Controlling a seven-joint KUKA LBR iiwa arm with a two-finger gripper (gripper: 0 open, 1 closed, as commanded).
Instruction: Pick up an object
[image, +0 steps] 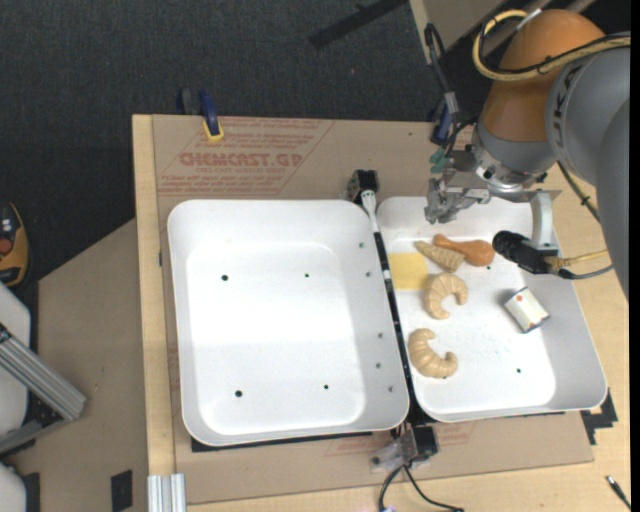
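My gripper (440, 208) hangs over the back left corner of the right bin (570, 350), a little behind a toy drumstick (458, 250) with an orange end. Nothing shows in the gripper. A flat yellow square (407, 270) lies by the bin's left wall. Just right of it is a tan croissant (446, 293), and a second croissant (432, 355) lies nearer the front. A small white block (525, 309) rests toward the bin's right side.
The left bin (200, 230) stands beside the right one, and their walls meet along a dark seam (385, 290). Both bins rest on a brown cardboard sheet (250, 150). The grey arm with its orange band (535, 50) comes in from the upper right.
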